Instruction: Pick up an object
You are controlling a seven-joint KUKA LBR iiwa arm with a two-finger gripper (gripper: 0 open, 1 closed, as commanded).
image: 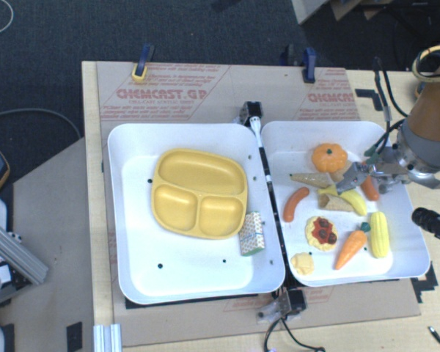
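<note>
Left bin (132, 270) holds a yellow divided plate (199, 193) with a patterned sponge (252, 233) just beside its right rim; right bin (293, 134) holds the toy food, with the arm (429, 119) cut off at the right edge. Gripper (359, 176) sits low among the pile, touching or just over an orange carrot piece (369, 189) and banana (352, 200), below the small pumpkin (329, 157). Finger spread is hard to make out and can't tell if anything is gripped; corn (379, 233), big carrot (350, 248), sausage (295, 204) and pizza round (322, 232) lie apart.

Glossy white plastic bins (125, 196), matt yellow plastic divided plate (199, 193)
</note>
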